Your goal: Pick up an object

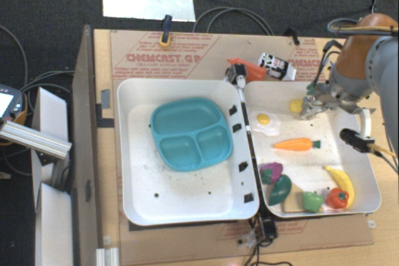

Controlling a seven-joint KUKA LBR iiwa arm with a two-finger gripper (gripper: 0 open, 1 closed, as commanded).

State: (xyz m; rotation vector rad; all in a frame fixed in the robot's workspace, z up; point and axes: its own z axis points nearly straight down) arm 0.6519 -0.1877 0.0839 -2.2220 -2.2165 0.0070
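Note:
My gripper (307,110) hangs low at the far right part of the right bin (374,196), right beside a small yellow object (295,107) at its left. In that bin lie a fried egg (265,119), an orange carrot (294,144), a purple grape bunch (272,171), a dark green vegetable (280,188), a green pepper (312,200), a red tomato (337,197) and a yellow banana (341,182). Nothing shows between my gripper's tips.
The left bin (140,134) holds a teal divided plate (191,133). Black clips (237,128) run along the wall between the bins. An orange tool (248,68) and a black-and-white item (276,65) lie on the cardboard behind the bins.

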